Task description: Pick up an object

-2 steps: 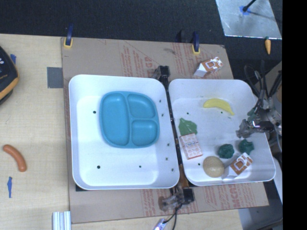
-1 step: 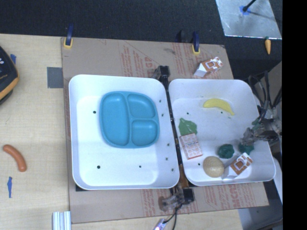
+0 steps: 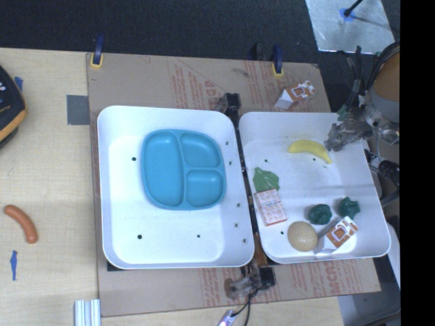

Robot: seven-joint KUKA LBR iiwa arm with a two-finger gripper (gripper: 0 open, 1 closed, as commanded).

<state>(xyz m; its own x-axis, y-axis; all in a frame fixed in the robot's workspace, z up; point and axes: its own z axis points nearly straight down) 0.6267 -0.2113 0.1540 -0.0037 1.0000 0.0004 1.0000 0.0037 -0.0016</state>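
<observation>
The right bin [image 3: 353,175] holds a yellow banana [image 3: 310,149] near its back. Also in it are a green leafy piece [image 3: 266,179], a red-and-white packet [image 3: 270,207], two dark green pieces [image 3: 320,214] [image 3: 349,206], a beige round bun [image 3: 302,236] and a small orange-and-white carton [image 3: 340,233]. My gripper [image 3: 338,139] hangs at the bin's back right edge, just right of the banana's tip. Nothing shows between its fingers.
The left bin [image 3: 122,243] holds a blue divided plate [image 3: 183,168]. An orange-and-white carton [image 3: 296,94] lies on the cardboard behind the right bin. A sausage [image 3: 22,223] lies on the bench at far left. A dark device [image 3: 8,109] sits at the left edge.
</observation>
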